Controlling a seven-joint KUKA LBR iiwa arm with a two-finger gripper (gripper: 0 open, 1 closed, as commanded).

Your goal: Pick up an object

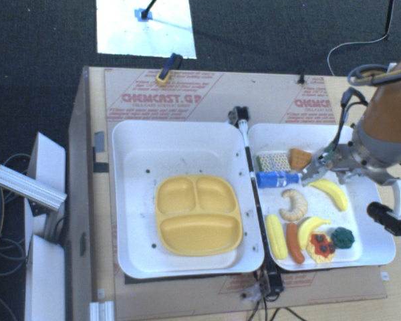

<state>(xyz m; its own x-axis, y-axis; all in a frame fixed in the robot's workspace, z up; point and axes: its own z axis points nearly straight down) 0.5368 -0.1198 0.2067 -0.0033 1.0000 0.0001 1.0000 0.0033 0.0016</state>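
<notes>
Banana (331,194) lies just below the gripper (319,169), in the right bin (381,246).

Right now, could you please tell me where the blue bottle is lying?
The blue bottle lies on its side in the right bin, near its left wall, just below the waffle and above the croissant.

A robotics lab or test cell, not a home. A bench (187,89) topped with protective board printed "CHEMCAST GP" carries two shallow white bins (137,199) side by side, clamped at their shared edge. Toy food fills the bin at 3 o'clock; a yellow divided plate (198,214) sits in the other. Dark carpet surrounds the bench, loose cables trail at 1 o'clock, and aluminium framing (27,184) stands at 9 o'clock
</notes>
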